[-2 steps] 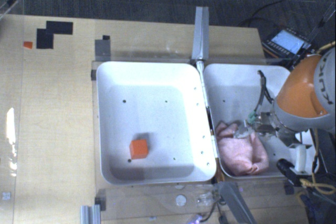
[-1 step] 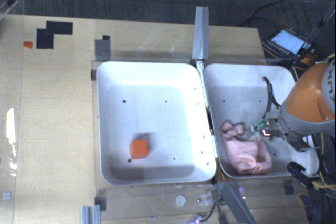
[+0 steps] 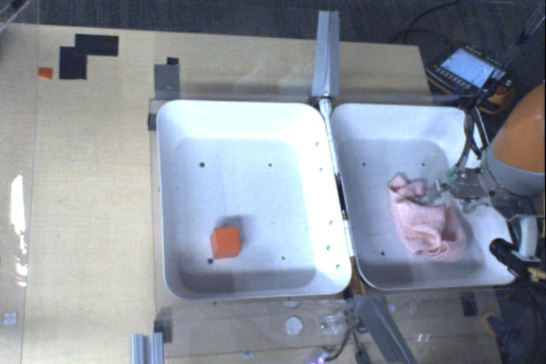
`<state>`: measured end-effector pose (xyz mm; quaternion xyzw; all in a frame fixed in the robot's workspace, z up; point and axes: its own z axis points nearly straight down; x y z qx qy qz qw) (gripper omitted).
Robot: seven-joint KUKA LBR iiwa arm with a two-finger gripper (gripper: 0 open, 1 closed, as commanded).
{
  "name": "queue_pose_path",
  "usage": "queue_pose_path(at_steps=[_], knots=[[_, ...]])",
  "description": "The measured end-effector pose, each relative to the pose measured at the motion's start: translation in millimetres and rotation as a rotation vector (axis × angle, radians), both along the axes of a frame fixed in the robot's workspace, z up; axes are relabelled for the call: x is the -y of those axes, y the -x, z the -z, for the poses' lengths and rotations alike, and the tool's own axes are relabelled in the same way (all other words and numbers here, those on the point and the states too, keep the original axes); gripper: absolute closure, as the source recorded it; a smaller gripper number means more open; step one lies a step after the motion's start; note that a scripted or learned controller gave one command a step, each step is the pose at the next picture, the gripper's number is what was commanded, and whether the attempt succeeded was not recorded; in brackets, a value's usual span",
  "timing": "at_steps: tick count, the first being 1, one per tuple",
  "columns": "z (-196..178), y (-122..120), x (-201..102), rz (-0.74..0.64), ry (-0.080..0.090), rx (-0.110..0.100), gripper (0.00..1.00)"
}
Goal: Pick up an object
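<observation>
Wooden bench bears two white bins; in the right bin (image 3: 375, 132), the pink cloth (image 3: 425, 217) lies bunched. The gripper (image 3: 444, 187) touches its upper edge, jaw state unclear. Pinching a raised fold should work best.

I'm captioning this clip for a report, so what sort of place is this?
Probably a robotics lab test bench: two shallow white plastic bins sit side by side on a pale wooden bench, a grey arm with an orange band reaches in, and a handheld control screen lies nearby.
</observation>
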<state>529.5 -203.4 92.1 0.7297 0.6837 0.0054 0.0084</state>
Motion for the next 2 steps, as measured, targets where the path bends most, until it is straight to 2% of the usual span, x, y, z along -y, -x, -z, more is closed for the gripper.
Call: queue_pose_path(at_steps=[1, 2], knots=[[-13, -4, -2, -0.011, 0.001, 0.009, 1.00], [-87, -67, -79, 0.036, -0.005, -0.013, 1.00]])
